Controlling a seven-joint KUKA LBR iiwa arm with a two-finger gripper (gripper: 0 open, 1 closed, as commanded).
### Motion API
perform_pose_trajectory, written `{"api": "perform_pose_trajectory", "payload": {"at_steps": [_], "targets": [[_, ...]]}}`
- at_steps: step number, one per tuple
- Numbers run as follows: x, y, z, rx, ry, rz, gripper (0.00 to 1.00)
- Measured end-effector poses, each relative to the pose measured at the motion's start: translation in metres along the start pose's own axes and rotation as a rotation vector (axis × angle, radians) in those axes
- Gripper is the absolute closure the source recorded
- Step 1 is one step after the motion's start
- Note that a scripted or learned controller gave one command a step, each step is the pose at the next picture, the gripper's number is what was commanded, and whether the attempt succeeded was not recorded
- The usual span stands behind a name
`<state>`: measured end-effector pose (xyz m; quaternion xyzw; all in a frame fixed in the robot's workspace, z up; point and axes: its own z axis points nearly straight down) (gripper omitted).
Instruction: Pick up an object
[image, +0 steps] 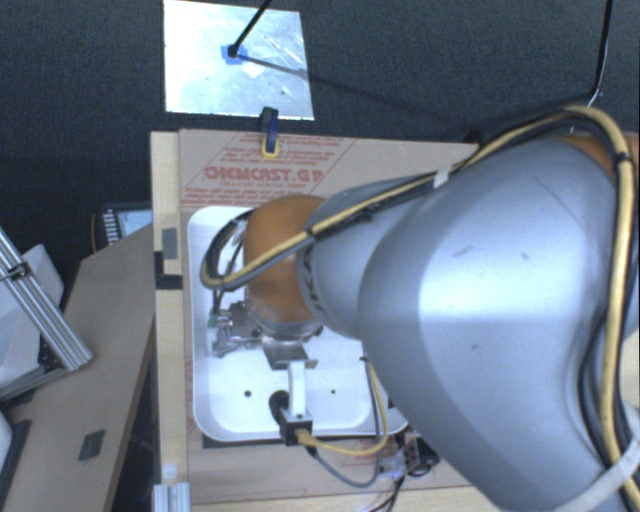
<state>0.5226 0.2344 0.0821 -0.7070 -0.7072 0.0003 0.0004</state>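
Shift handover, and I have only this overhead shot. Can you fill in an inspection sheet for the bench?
Surface: brown printed board under a white bin; the bin's visible floor is bare.
Job's things: nothing seen; the arm hides much of the bin.
Clutter: yellow clip at the board's far edge.
End effector: hidden below the orange band; the arm hangs over the bin.
Cables: yellow and grey ones loop along the arm and past the bin's near edge.
Surroundings: shiny sheet on dark carpet beyond; metal rail at left.
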Motion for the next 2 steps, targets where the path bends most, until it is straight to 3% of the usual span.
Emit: {"api": "perform_pose_trajectory", "payload": {"at_steps": [1,2], "targets": [[0.0,0.001,-0.002,-0.001,0.0,0.001,0.0],[0.0,-0.038,-0.002,0.001,0.0,0.001,0.0]]}}
